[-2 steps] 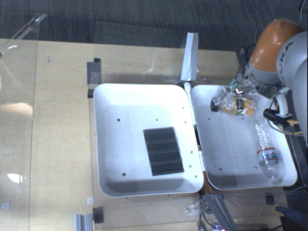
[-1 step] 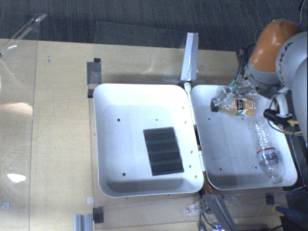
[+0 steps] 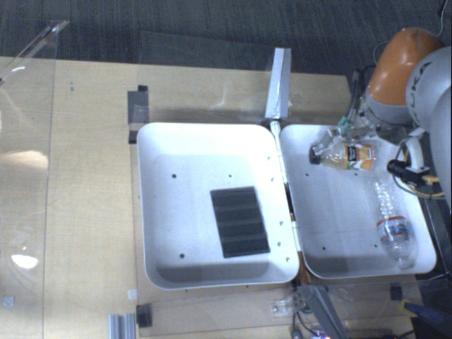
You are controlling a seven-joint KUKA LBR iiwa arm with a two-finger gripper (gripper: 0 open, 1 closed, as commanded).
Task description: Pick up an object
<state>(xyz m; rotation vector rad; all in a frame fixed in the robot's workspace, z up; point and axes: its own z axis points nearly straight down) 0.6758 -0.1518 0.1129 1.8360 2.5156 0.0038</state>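
At the right bin's (image 3: 332, 263) far edge, the gripper (image 3: 351, 129) hung over a small orange-labelled bottle (image 3: 346, 155); its spread could not be judged. That bottle, lying sideways, might roll off a closing pinch.

Two white bins, the left (image 3: 162, 154) and the right (image 3: 332, 253), sit on a pale tan wood-grain bench (image 3: 78, 189) against dark grey carpet (image 3: 176, 13). A black ribbed block (image 3: 240, 222) lies in the left bin. In the right, a clear bottle (image 3: 347, 155) with an orange-and-white label and a second clear bottle (image 3: 393, 224) banded red and blue. The arm (image 3: 417, 76) is grey with an orange band.
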